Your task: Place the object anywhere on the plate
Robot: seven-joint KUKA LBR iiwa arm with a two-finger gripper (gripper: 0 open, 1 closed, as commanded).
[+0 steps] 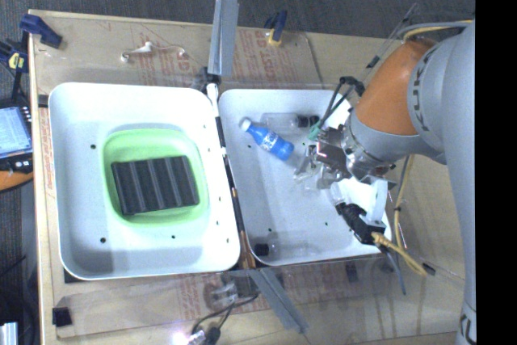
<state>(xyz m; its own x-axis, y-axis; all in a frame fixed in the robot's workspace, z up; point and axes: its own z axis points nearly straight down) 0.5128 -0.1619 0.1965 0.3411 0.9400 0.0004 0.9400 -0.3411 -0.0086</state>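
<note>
Whether the jaws of the gripper (317, 161) are open or closed cannot be told from this view: the tool sits low over the right bin (279, 242), and its tip is a tangle of metal and clear plastic at centre right of the frame. Nothing can be made out clamped in it.

Starting at the far left edge, part of a small screen (14, 133) shows beside the bench (121, 40), and a blue clamp (40, 30) grips the bench's upper left corner. Next comes the left bin (69, 105), a shallow white tray that takes up the left half of the bench. Inside it lies the green plate (153, 143), roughly centred, and on the plate rests a dark ribbed block (153, 183) with raised ridges, lying flat.

Between the two bins, a grey bar (223, 32) stands upward toward the top of the frame, and a second blue clamp (277, 24) sits just to its right on the bench's upper edge.

In the right bin, the clear bottle (271, 141) with a blue label and white cap lies on its side in the upper part, cap toward the upper left, body slanting down and right toward the gripper. Its lower end lies just beside the gripper's tip; contact cannot be judged. The bottle is well apart from the plate.

At the right of the frame, the grey arm (452, 117) with its orange band (396, 93) leans in over the right bin.
</note>
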